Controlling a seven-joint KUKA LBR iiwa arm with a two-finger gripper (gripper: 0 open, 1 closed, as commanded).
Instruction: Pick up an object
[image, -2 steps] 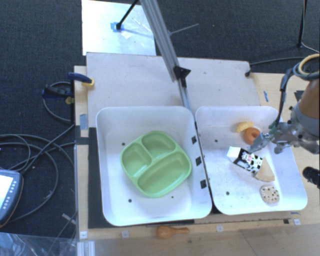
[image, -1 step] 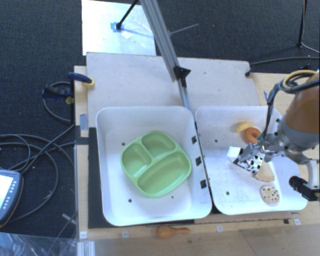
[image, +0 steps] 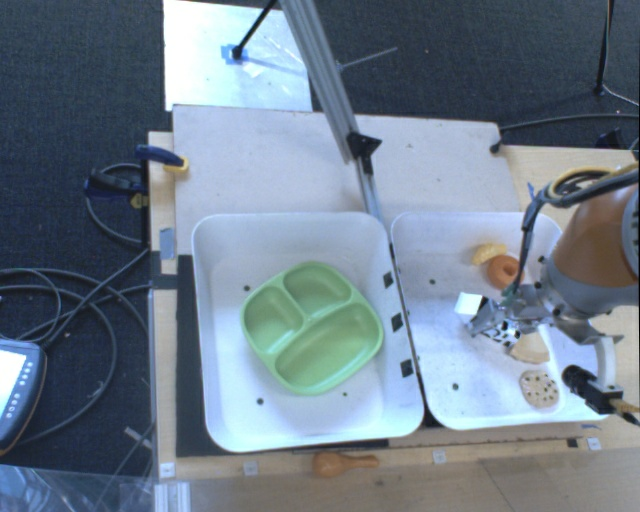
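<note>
Lowered into the right-hand shallow white bin (image: 440, 400), the grey two-finger hand (image: 495, 325) is seen low over a small black-and-white patterned object (image: 507, 333); whether it is apart, together or clamped on anything cannot be told. A small white block (image: 468, 303) lies just beside it on the left, and a pale tan wedge-shaped piece (image: 531, 348) on the right. An orange ring-shaped toy (image: 501, 269) and a yellowish lump (image: 489, 253) lie farther back, with a speckled round biscuit-like disc (image: 539, 388) nearer the front rim. The low placement is judged to suit a grasp on the patterned object, though crowding by neighbours could spoil it. A light green divided plastic plate (image: 313, 327) rests in the left-hand white bin (image: 225, 400), on the bench (image: 260, 160).
</note>
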